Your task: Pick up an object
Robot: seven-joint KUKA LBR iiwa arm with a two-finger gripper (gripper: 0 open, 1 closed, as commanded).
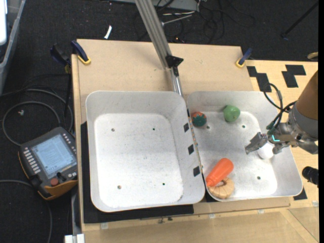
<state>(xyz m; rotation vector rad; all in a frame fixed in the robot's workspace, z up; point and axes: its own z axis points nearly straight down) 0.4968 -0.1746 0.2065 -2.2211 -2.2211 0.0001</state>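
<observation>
We note two shallow white bins side by side on the bench (152, 59): the left bin (98, 105) and the right bin (286, 184). The arm (309, 110) comes in from the right, and its gripper (260, 147) sits low over the right part of the right bin. A small white object (265, 153) lies directly at the gripper, touching or just under it; we cannot tell whether the jaws are released or clenched, nor whether the white object is between them. Other candidates in the right bin: a green ball (231, 113) near the far wall, a small red and green object (199, 119) close to the wall shared with the left bin, an orange carrot (220, 170) lying tilted near the front edge, and a tan ring-shaped piece (223, 187) touching the carrot's lower end. A handheld control pendant (48, 158) rests on the floor, left of the bench
</observation>
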